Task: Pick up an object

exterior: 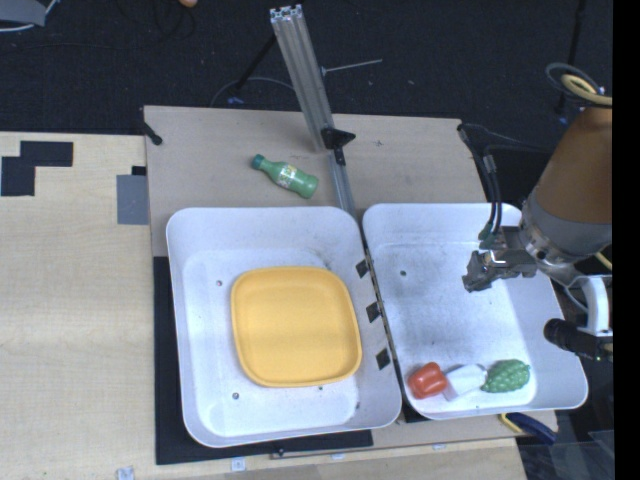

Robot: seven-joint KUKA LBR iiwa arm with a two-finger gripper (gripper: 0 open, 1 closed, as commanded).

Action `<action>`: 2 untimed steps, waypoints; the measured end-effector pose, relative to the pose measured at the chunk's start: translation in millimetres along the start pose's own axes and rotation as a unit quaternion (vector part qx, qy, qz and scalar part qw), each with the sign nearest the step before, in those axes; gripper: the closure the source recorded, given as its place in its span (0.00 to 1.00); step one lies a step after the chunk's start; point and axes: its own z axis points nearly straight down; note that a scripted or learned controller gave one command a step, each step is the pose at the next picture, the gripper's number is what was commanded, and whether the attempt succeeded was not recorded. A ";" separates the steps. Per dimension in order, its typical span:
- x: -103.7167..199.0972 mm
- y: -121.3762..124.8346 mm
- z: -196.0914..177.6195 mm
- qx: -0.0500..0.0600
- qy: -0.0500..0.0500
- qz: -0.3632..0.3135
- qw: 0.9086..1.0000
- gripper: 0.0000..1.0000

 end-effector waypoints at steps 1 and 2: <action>-3.9 10.4 -52.0 0.001 0.000 0.000 1.000 1.00; 39.8 6.8 -34.7 0.003 0.001 -0.002 1.000 1.00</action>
